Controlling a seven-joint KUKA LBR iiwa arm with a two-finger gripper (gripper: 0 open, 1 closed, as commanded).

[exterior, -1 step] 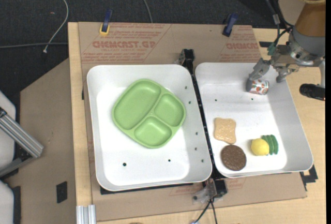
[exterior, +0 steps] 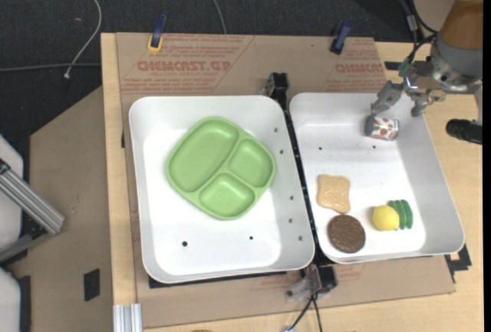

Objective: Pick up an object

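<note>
In the right bin (exterior: 430, 169), a small white and red can-like object (exterior: 383, 127) lies near the far side. My gripper (exterior: 403, 101) hangs at that bin's far right corner, open, with its left finger (exterior: 386, 99) just above the small can and nothing between the fingers. Toward the bin's near side lie a tan bread-shaped piece (exterior: 334, 192), a round brown patty (exterior: 346, 233) and a yellow and green toy fruit (exterior: 392, 217).
A green divided plate (exterior: 221, 167) lies in the left bin (exterior: 153, 231). A black bracket (exterior: 275, 83) sits between the bins at the far edge. Blue clamps (exterior: 158, 31) (exterior: 341, 36) hold the cardboard base. Cables run across the dark floor behind.
</note>
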